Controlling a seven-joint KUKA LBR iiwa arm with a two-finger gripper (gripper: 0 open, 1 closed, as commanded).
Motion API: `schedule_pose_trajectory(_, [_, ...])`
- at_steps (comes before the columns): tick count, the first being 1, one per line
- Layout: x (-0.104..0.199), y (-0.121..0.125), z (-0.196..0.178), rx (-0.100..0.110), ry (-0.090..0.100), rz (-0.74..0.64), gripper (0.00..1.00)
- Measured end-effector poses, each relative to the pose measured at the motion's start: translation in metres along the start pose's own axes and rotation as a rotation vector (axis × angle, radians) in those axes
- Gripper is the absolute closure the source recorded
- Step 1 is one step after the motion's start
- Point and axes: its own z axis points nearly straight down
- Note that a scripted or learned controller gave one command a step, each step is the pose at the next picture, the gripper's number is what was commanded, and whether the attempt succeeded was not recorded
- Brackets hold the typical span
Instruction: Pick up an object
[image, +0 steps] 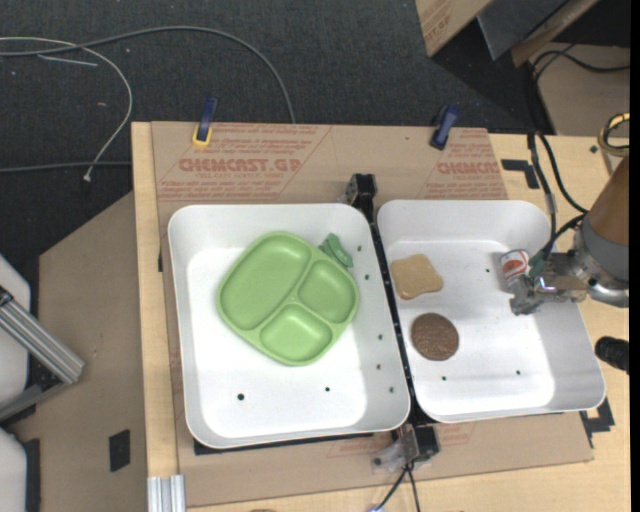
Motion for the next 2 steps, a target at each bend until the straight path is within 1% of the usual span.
schedule_pose_trajectory(1, [0.000,0.001,-0.037,0.001,0.000,0.000,1.00])
schedule_pose_trajectory(2, [0.053,0.025,-0.037,0.003,0.003,-0.005,1.00])
